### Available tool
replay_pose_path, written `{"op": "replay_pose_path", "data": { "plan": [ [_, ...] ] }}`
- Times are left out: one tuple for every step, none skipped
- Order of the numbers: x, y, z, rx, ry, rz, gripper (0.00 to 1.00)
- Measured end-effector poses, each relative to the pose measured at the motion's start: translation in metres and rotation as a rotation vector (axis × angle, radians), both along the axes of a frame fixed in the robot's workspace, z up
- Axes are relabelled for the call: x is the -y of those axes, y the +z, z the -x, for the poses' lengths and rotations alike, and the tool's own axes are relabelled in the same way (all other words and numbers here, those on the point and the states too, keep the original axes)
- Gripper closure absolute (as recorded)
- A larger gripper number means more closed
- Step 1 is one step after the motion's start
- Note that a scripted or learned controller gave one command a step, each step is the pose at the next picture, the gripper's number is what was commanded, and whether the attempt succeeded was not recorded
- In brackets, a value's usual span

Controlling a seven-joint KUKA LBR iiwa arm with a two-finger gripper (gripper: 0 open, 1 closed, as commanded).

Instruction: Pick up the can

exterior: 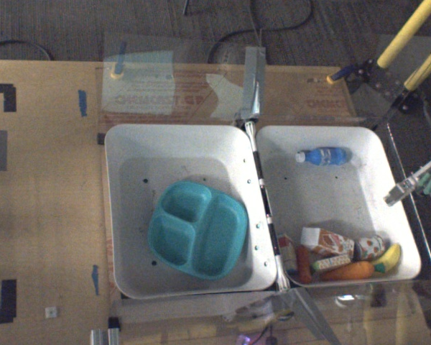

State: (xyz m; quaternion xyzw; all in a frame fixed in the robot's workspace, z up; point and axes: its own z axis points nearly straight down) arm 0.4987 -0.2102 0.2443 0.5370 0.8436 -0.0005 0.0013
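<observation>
Along the near wall of the right bin (388,149) lay a heap of small things. A carrot (353,270) lay at the front, with a banana (391,258) just beside it on the right. A carton (335,244) sat behind the carrot. The can (371,247), small and patterned in red and white, lay between the carton and the banana, touching both as far as could be seen. More small packs were wedged into the bin's near left corner, too crowded to tell apart.

A blue bottle (325,156) lay on its side near the far wall of the same bin, well apart from the heap.

The gripper (394,195) hung over the right rim of that bin, tilted down and to the left. It was well apart from the can and farther back than it. Whether it was open or closed could not be told, and nothing was seen in its hold.

The left bin (129,149) held a teal divided plate (198,228), lying flat near its middle.
</observation>
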Motion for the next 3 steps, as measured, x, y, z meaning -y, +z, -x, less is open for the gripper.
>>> {"op": "replay_pose_path", "data": {
  "plan": [
    [0.015,0.047,0.014,0.001,0.364,0.001,1.00],
    [0.016,0.112,0.018,0.001,0.417,0.000,1.00],
    [0.016,0.135,-0.018,0.003,0.498,0.002,1.00]
  ]
}}
